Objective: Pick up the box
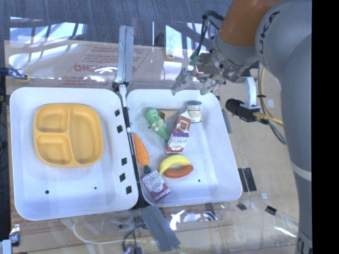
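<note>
The box point(179, 134) lies flat in the right bin point(228, 157), near the middle of it, tilted a little so its long side runs from upper right to lower left. It is a small carton, taller than wide, with a brown-orange top part carrying a pale picture panel, and a white and purplish lower part with small print too fine to read. Its upper end sits just beside a small jar point(194, 111) with a white lid and an orange label. A green bottle point(158, 123) lies on its left, close to touching it, and a tan triangular piece point(169, 114) peeks out between the bottle and the box. Just below the box rests a yellow banana point(174, 163) with a red sausage-like item point(180, 171) tucked against its lower edge. Further left, an orange carrot point(141, 148) lies along the bin's left wall, and a second small red and white carton point(155, 184) sits in the lower left corner.

The gripper point(193, 83) hangs over the bin's far rim, above and apart from the box, with its two fingers spread wide and nothing between them.

In the left bin point(21, 184) sits a yellow divided plate point(68, 134).
</note>
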Motion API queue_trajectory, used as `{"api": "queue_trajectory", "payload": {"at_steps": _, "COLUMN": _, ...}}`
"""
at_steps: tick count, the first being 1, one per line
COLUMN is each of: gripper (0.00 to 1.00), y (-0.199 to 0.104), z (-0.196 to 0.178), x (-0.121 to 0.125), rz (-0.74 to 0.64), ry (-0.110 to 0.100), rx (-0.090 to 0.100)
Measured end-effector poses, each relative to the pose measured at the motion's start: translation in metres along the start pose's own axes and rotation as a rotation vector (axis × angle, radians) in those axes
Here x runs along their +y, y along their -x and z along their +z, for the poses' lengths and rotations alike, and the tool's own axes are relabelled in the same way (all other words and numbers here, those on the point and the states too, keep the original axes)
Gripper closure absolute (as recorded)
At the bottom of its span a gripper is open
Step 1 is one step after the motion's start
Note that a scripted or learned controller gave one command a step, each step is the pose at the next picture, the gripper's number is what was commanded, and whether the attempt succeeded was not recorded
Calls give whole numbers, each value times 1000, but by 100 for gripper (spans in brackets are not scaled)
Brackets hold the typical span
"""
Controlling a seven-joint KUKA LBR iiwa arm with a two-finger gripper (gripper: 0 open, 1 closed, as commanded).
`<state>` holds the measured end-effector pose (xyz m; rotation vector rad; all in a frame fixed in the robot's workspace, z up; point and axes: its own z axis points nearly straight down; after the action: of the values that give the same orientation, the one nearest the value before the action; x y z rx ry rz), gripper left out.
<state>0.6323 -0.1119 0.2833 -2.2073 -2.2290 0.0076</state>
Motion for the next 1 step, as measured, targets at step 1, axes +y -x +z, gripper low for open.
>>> {"api": "queue_trajectory", "payload": {"at_steps": 1, "gripper": 0, "y": -60, "z": 94, "x": 25, "rz": -151, "ry": -1, "rx": 0}}
